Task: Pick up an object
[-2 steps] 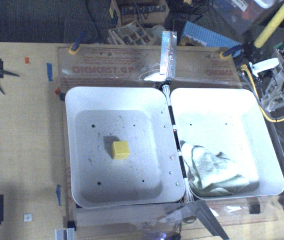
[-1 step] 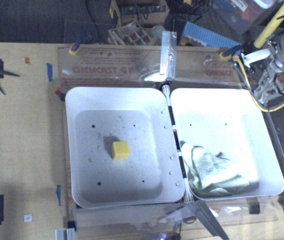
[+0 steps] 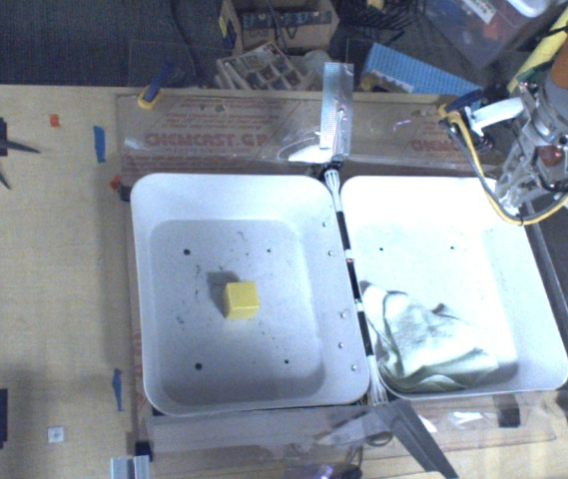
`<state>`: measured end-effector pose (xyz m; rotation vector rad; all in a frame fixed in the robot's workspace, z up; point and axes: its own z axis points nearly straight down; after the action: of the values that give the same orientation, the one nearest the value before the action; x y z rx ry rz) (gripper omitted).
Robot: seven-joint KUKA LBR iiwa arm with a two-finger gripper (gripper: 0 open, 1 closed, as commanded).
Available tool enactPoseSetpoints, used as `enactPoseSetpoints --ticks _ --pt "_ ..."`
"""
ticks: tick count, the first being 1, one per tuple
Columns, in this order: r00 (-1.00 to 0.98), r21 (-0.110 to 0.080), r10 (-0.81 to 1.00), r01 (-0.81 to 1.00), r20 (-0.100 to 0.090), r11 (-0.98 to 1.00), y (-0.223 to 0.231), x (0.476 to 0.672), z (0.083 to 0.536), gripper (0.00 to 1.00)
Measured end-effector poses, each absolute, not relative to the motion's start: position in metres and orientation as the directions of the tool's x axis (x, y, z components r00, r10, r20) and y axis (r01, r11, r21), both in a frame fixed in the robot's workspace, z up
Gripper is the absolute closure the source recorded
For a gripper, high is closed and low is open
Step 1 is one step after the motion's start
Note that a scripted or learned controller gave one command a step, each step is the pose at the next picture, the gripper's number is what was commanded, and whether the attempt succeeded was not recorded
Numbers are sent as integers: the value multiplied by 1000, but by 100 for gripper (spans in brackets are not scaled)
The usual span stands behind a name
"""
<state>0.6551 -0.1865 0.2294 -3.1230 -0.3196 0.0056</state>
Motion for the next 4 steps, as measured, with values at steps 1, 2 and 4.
enactPoseSetpoints --ticks 1,2,4 --pt "980 -4 200 200 -4 -980 -170 649 212 100" --pt "980 -3 201 201 -3 -980 -199 653 160 100" --pt "980 -3 199 199 -1 -980 -201 653 181 100"
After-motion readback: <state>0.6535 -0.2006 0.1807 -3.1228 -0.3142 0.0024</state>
